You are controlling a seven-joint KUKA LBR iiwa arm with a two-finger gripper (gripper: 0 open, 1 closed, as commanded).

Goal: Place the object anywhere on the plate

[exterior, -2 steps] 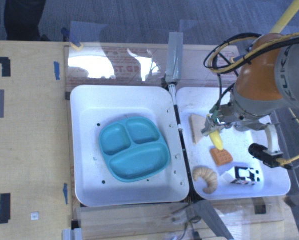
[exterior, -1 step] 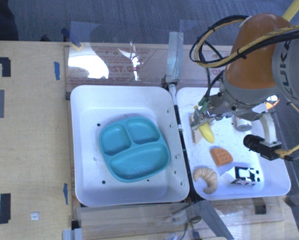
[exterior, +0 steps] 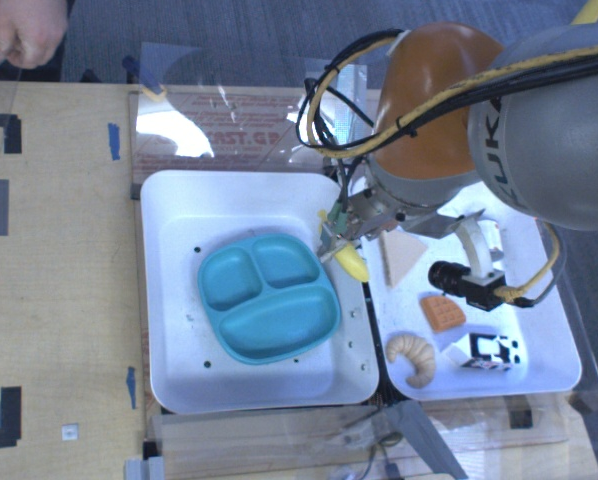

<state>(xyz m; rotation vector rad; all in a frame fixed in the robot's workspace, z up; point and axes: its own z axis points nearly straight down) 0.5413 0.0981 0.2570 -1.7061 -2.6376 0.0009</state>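
Observation:
A blue three-part plate (exterior: 269, 300) lies in the left white bin (exterior: 169, 268). My gripper (exterior: 339, 240) hangs over the wall between the two bins, just past the plate's upper right corner. Its fingers are shut on a small yellow object (exterior: 353, 263), which sticks out below them toward the lower right. The yellow object hovers at the plate's right edge, over the bin wall rather than over the plate. The grey and orange arm hides the upper part of the right bin.
The right bin (exterior: 549, 368) holds a beige wedge (exterior: 403, 256), an orange cracker (exterior: 443, 313), a croissant (exterior: 413, 356) and a black-and-white box (exterior: 493, 351). A person's hand (exterior: 29, 18) is at the far top left, off the bench.

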